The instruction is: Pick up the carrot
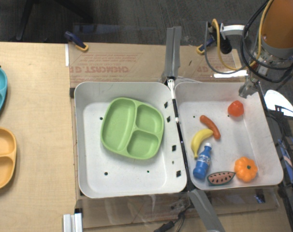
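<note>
Gripper (pixel 248 88) above right bin's (pixel 272 144) rim

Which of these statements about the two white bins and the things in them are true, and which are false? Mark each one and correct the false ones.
1. The green plate lies in the left bin. True.
2. The carrot lies on the green plate. False: it lies in the right bin, just above the banana.
3. The blue bottle lies just below the banana. True.
4. The small pumpkin sits at the far left of the left bin. False: it sits near the front right corner of the right bin.
5. The gripper is closed around the carrot. False: it is at the right bin's far edge, apart from the carrot.
</note>
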You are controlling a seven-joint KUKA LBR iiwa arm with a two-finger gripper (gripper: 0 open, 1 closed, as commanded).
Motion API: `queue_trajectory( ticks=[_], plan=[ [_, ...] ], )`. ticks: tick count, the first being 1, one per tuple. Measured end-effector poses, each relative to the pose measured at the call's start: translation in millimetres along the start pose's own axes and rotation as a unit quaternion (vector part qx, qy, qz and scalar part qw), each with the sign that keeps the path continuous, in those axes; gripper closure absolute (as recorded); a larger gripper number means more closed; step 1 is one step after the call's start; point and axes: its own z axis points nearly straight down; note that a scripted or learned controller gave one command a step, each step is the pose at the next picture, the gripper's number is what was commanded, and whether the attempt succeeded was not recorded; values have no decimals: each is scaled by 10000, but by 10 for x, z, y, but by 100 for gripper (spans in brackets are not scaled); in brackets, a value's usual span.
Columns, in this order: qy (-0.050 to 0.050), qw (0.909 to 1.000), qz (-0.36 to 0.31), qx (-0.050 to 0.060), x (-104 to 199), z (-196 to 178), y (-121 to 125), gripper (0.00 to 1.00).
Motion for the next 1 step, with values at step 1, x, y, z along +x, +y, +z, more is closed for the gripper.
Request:
queue_trajectory(
  ticks=[1],
  plan=[
    [2, 9829, 1841, 0, 49, 684, 123, 100]
  ],
)
